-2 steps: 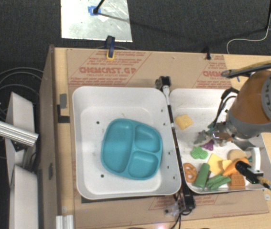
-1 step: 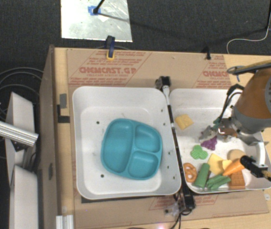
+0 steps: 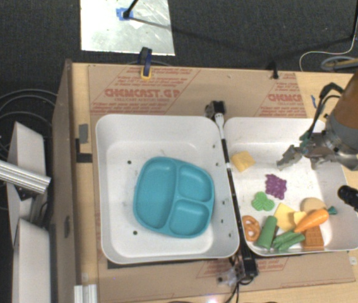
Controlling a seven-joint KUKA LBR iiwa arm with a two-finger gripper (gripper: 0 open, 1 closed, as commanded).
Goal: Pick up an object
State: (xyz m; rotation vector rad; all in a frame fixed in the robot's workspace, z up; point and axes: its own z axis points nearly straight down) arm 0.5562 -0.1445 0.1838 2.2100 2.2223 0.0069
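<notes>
Nothing is picked up yet: the end effector (image 3: pixel 298 153) hangs over the right bin (image 3: pixel 261 128), fingers spread wide and holding nothing, while the toy food, like the purple grapes (image 3: pixel 276 185), lies in that bin below.

left bin (image 3: pixel 112 188): blue divided plate (image 3: pixel 173 196) | bench: brown printed cardboard (image 3: pixel 160 93) | floor: silver sheet (image 3: pixel 127 17)
</notes>
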